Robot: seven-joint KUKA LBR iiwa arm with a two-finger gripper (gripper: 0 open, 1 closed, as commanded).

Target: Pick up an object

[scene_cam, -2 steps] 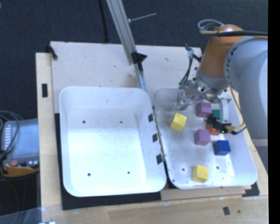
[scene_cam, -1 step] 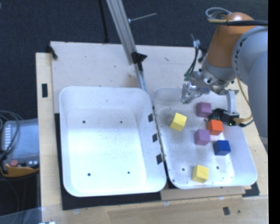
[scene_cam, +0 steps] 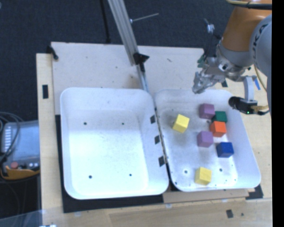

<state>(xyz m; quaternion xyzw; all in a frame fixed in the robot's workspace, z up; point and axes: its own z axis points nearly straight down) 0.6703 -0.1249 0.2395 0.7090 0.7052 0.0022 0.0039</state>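
So far nothing was picked up: the gripper (scene_cam: 201, 85) hung over the right bin's (scene_cam: 246, 174) far edge, above the blocks (scene_cam: 207, 110); its jaws I cannot tell.

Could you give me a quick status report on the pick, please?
Gripper above right bin's far edge, holding nothing. Purple block nearest, untouched. Nothing in the way.

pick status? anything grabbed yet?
Done: nothing lifted. All seven blocks sit in the right bin, among them the nearest purple block, green block and orange block. In hand: the gripper hangs over that bin's far edge, above the purple block, carrying nothing visible. Left: descend, close on a block, lift.
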